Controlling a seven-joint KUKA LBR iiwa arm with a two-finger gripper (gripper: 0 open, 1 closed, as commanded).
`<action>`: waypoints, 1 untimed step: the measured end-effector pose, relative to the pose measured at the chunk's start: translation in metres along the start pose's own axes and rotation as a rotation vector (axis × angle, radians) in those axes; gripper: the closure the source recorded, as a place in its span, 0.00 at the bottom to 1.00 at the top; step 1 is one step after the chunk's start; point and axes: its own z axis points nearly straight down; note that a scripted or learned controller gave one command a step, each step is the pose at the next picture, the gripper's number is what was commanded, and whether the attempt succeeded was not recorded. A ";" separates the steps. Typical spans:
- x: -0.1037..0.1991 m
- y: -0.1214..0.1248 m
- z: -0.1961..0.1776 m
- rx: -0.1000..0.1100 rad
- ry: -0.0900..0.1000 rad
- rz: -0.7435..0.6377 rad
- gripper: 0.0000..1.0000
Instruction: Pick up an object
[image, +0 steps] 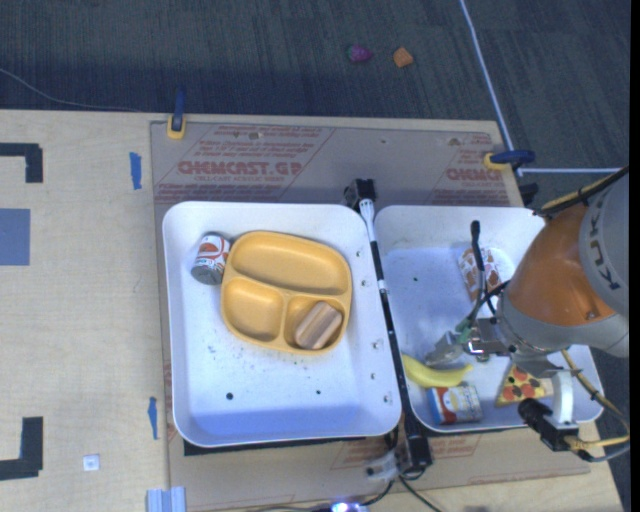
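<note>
Two bins sit side by side on a bench, the gripper (447, 350) low inside the right bin (420, 240). A banana (432, 374) lies just below its fingertips, a can (456, 403) beyond that toward the near rim. A packet (474, 270) lies behind the gripper. Well to its left, the left bin (270, 405) holds a divided tray (285, 288), a bread roll (318, 324) in one compartment, and a second can (209, 258) touching the tray's far-left side.

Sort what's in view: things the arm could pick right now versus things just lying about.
In play, by the gripper in the right bin: banana, small can, colourful packet.

Lying about, in the left bin: yellow divided tray, bread roll, tipped can.
</note>
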 end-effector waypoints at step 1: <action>0.000 0.000 0.000 0.000 -0.001 0.001 0.00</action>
